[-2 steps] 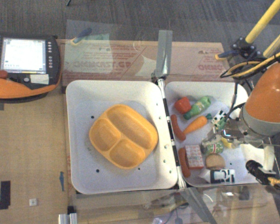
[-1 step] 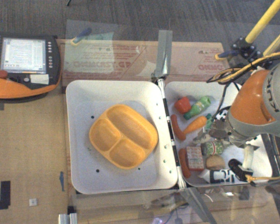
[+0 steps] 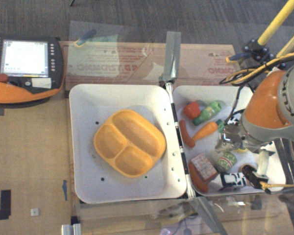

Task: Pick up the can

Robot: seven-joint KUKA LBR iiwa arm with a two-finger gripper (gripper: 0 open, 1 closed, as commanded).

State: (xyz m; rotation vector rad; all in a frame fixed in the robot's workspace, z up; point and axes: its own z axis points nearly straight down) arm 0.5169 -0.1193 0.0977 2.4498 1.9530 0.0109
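The can (image 3: 226,161), small with a green and white label, lies on its side in the right bin (image 3: 279,180), near the middle of its front half. My gripper (image 3: 229,139) hangs just behind the can, at the end of the grey and orange arm reaching in from the right. The can rests on the bin floor, apart from the gripper, and nothing is held.
Around the can lie a brown box (image 3: 204,166), a red sausage (image 3: 198,181), a carrot (image 3: 206,130), a second sausage (image 3: 186,134), a green bottle (image 3: 208,112), a red fruit (image 3: 191,110) and a black and white object (image 3: 233,179). An orange divided plate (image 3: 130,142) fills the left bin (image 3: 83,131).
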